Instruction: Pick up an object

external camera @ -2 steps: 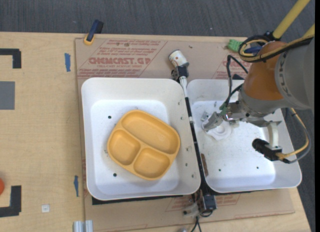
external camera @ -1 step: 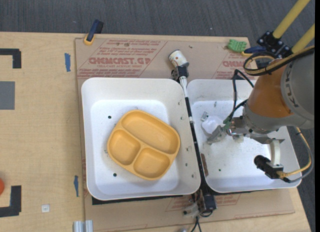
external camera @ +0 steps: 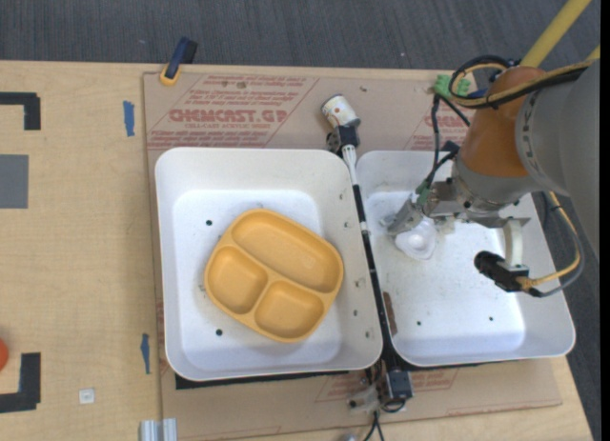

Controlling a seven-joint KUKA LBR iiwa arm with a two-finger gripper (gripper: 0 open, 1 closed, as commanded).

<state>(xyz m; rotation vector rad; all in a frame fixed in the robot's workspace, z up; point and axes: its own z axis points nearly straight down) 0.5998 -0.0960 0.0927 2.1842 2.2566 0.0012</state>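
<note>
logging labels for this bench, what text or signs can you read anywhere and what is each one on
"CHEMCAST" followed by letters that look like "GP", in red on the brown board behind the left bin.
Smaller red lines above and below it: too blurred to read.
Red print on the board by the right bin: partly hidden, unreadable.

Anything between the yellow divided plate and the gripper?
Camera view: the two bins' adjoining rims lie between the yellow divided plate and the gripper.

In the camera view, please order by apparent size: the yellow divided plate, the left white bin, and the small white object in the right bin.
1. left white bin
2. yellow divided plate
3. small white object
</note>
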